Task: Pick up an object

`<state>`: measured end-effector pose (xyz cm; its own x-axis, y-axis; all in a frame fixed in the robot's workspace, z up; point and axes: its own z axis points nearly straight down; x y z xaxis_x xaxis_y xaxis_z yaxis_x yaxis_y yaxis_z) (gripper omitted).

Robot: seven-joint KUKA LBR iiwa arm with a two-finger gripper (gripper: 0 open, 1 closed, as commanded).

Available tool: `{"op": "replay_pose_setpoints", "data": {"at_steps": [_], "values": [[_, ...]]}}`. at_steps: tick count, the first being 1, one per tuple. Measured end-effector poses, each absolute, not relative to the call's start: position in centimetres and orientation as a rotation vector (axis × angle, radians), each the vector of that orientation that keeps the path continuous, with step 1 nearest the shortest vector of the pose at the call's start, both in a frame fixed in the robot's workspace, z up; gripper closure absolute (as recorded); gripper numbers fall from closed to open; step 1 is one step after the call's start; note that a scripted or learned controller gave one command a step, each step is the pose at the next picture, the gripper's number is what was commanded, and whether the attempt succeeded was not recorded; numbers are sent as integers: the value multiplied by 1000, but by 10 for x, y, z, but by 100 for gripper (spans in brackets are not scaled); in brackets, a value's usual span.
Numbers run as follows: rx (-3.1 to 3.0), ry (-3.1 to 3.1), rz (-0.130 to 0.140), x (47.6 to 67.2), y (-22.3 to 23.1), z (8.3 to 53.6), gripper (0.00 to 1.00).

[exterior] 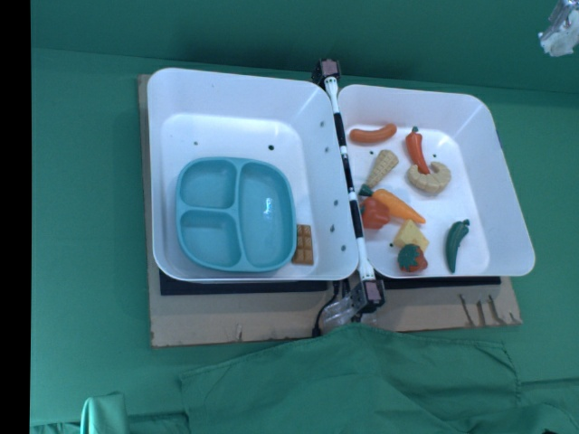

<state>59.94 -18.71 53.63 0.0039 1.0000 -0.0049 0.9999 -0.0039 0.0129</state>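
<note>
Objects are all lying loose in the right bin (507,197) (carrot (398,205), sausage (373,135), green pepper (456,243)), so you are looking at a task barely beginning. Your gripper (559,27) is hanging at the top right corner, well apart from them, carrying nothing visible, and how far open it is I cannot tell.

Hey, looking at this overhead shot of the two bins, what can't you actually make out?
- Gripper: cut off by the camera view's top right edge and blurred; finger state unreadable.
- Small brown waffle-like square: partly tucked behind the teal divided plate.
- Small red-and-green round toy: too small to identify.
</note>
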Motion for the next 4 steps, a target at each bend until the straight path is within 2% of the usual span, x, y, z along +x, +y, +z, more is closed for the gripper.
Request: {"op": "replay_pose_setpoints", "data": {"at_steps": [1,2,3,4], "values": [[2221,2212,3,600,-187,532,0],[2216,2208,9,571,-186,599,0],[2216,2214,3,658,-186,569,0],[2216,2213,6,670,-162,585,0]]}}
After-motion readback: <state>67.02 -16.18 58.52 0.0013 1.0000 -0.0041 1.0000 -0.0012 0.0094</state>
